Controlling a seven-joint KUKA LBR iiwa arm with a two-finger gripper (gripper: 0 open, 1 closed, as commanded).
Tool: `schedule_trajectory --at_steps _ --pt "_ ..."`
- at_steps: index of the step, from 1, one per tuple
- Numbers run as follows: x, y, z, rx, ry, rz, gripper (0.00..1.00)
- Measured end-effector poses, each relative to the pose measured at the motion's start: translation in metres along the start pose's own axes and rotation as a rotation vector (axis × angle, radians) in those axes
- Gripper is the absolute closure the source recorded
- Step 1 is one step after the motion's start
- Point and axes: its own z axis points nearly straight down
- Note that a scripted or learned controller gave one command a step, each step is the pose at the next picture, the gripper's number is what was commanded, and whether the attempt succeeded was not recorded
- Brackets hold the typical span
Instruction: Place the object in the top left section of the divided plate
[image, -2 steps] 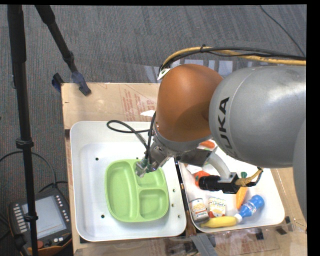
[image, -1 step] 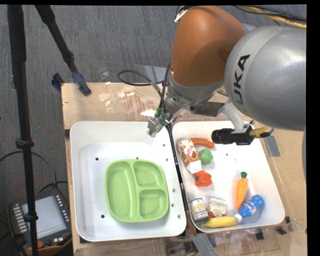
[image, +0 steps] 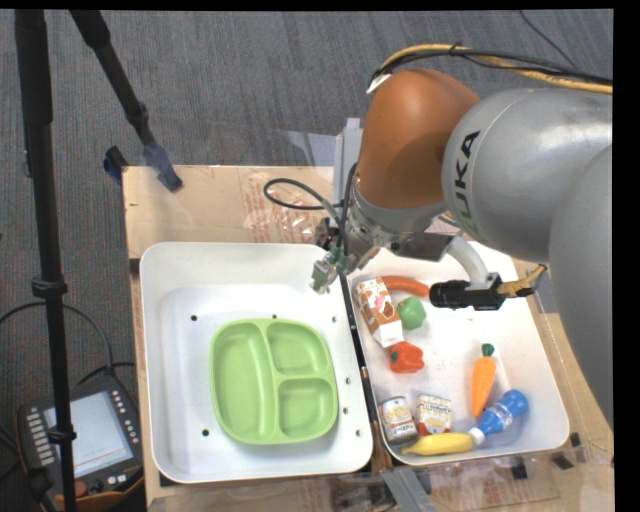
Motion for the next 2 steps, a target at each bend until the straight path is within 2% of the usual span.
schedule_trajectory --at_steps 1,2 --pt "0.022 -0.016 -0.010 0.000 0.000 -0.024 1.00" --pt "0.000 -0.010 -0.094 -0.003 -0.002 -0.008 1.00"
